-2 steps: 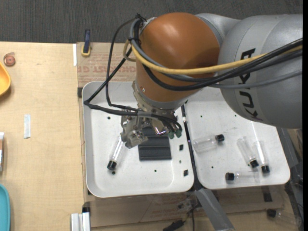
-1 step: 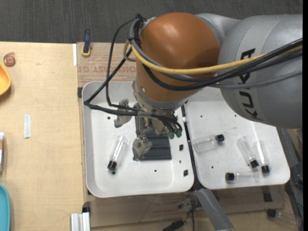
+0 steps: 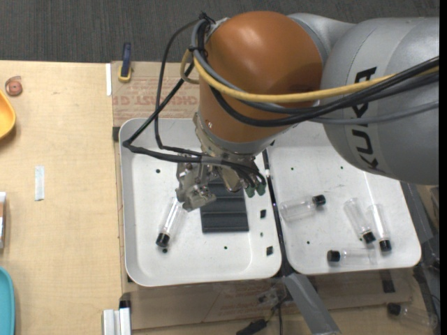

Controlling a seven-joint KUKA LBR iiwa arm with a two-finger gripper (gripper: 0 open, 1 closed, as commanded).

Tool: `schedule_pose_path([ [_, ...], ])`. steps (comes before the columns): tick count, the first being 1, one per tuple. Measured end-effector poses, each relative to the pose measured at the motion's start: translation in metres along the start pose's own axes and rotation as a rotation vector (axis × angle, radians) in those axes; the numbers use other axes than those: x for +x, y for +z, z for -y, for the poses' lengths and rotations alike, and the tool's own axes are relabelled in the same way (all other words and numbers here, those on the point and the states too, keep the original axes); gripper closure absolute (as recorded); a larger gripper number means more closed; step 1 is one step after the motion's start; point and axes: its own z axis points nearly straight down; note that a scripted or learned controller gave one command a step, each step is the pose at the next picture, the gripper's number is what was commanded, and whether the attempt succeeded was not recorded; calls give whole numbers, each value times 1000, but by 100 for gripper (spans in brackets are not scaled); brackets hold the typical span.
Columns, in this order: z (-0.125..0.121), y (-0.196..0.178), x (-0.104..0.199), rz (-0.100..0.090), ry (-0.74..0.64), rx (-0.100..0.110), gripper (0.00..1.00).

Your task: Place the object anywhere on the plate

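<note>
The arm's orange band (image 3: 262, 68) hides much of the left bin (image 3: 140, 257). The pincer (image 3: 199, 194) hangs low over it; its state I cannot tell. A vial (image 3: 167, 225) lies just left, beside a dark ribbed block (image 3: 225, 218). Four vials sit in the right bin (image 3: 405, 257).

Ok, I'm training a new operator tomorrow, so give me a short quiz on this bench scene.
1. How many clear vials lie in the right bin?
2. True or false: the vial in the left bin lies on top of the dark ribbed plate.
3. The tool is over: A) the left bin, B) the right bin, C) a spot outside both bins.
Key: 1) four; 2) false, it lies on the bin floor beside the plate; 3) A.
</note>
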Motion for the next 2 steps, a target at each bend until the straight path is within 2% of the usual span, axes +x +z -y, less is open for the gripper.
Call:
schedule_pose_path([
  [1, 0, 0, 0, 0, 0, 0, 0],
  [2, 37, -41, -46, -2, -628, -1, 0],
])
